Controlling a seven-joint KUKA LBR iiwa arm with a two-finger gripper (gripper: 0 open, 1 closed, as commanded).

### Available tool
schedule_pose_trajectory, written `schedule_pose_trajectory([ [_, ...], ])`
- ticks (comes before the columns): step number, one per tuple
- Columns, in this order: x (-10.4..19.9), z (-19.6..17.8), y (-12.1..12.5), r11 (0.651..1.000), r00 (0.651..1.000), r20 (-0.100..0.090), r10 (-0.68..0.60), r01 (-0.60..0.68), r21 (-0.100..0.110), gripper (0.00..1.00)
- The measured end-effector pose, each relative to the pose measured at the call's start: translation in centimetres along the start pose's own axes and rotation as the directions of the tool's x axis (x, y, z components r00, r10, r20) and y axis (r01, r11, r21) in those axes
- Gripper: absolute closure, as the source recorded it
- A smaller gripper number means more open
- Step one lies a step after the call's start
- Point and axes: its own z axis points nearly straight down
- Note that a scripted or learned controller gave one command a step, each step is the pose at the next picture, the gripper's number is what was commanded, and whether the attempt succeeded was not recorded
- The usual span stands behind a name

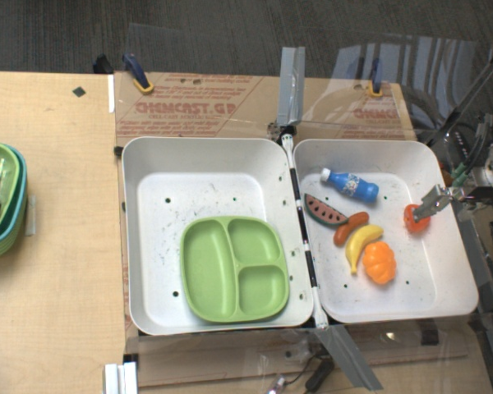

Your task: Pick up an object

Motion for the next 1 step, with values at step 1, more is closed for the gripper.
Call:
schedule_pose_trajectory([
  [1,-0.05,-0.79,0.04,1.0,1.0,0.0,0.0,0.0,0.002,1.0],
])
